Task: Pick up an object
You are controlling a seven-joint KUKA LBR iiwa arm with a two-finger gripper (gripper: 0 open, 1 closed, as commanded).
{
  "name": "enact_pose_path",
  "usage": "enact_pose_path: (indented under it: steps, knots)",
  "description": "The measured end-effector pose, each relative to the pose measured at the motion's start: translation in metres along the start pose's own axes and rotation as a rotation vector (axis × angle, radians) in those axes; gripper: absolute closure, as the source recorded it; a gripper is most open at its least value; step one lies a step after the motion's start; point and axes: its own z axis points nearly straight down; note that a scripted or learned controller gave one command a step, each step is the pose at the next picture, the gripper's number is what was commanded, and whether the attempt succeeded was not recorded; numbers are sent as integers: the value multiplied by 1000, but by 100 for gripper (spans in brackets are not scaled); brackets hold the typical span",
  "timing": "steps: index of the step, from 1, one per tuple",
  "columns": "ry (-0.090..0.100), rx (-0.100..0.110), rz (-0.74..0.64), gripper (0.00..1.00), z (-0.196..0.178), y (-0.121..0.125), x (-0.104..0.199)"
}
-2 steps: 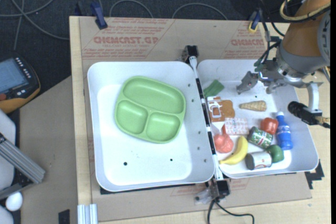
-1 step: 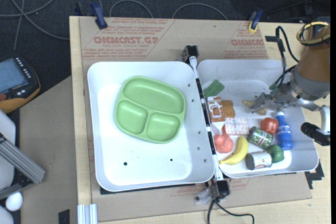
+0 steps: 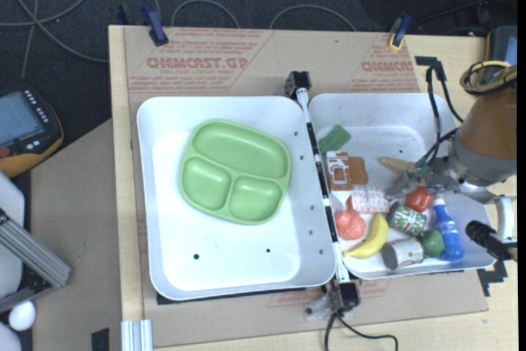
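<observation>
The objects to be picked lie in a heap in the lower half of the shallow white bin on the right (image 3: 370, 107), at the lower right of the frame. A small red rounded object (image 3: 420, 199) sits at the top of the heap, with a green-labelled can (image 3: 408, 219) on its side just below it. A yellow plastic banana (image 3: 371, 238) curves to the left of the can, next to a pink soft-looking lump (image 3: 349, 223). A blue plastic bottle (image 3: 448, 230), a dark green ball (image 3: 432, 243) and a grey cylinder (image 3: 403, 254) crowd the bin's lower right corner. Further up lie a brown and white carton (image 3: 345, 171) and a flat green piece (image 3: 334, 137).

The gripper (image 3: 417, 179) hangs just above the red object; whether it is spread or pressed together cannot be told, and nothing is seen pinched in it. The grey arm with its orange band (image 3: 491, 127) enters from the right edge.

The left white bin (image 3: 164, 177) holds a light green three-compartment plate (image 3: 234, 171). Both bins rest on a printed cardboard sheet (image 3: 214, 57), clipped at its top edge by two blue clamps (image 3: 153, 22).
</observation>
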Motion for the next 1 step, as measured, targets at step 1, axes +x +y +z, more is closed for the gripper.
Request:
enact_pose_path:
  steps: [1]
  knots:
    - [-1, -4, 0, 100, -11, 1, 0]
